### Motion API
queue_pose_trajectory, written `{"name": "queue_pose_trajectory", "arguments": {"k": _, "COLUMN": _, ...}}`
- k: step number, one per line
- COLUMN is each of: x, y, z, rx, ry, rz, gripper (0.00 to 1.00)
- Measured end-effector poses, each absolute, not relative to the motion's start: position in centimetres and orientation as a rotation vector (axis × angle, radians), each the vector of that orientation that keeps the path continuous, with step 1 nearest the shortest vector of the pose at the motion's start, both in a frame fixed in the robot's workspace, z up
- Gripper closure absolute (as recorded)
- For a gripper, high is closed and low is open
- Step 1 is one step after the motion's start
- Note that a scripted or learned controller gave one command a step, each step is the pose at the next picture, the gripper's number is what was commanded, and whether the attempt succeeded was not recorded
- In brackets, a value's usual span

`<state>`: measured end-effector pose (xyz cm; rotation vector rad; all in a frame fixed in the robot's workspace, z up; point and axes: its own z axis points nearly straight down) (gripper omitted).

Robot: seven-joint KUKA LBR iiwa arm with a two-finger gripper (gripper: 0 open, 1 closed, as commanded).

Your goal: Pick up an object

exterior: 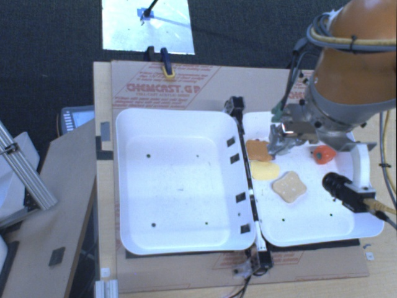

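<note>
Orange piece (257, 149) sits beside the down-reaching pincer (277, 144).

The left bin (177, 179) is offering a wide open floor, with room to come down anywhere inside its walls. The ridge where the two bins meet is carrying a row of black clips (240, 197), running from 12 to 6 o'clock and blocking any low sideways pass between them.

In the right bin (310, 225), the arm (353, 54) is hanging over the 12 to 2 o'clock part. Its gripper (280, 143) is sitting just beside an orange-brown piece (256, 149) at 10 o'clock. A yellow piece (265, 171) at 9 o'clock and a tan slice (289, 187) near the centre are crowding that side. A red thing (322, 154) is lying at 1 o'clock. The floor from 5 to 7 o'clock is lying open.
</note>
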<state>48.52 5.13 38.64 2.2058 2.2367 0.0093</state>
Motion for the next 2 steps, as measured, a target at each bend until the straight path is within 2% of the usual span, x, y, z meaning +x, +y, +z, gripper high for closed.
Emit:
{"name": "queue_pose_trajectory", "arguments": {"k": 1, "x": 48.7, "y": 11.3, "z": 49.0, "rx": 2.204, "ry": 2.23, "rz": 0.021, "gripper": 1.0}}
{"name": "queue_pose_trajectory", "arguments": {"k": 2, "x": 50.0, "y": 17.8, "z": 50.7, "rx": 2.209, "ry": 2.232, "rz": 0.009, "gripper": 1.0}}
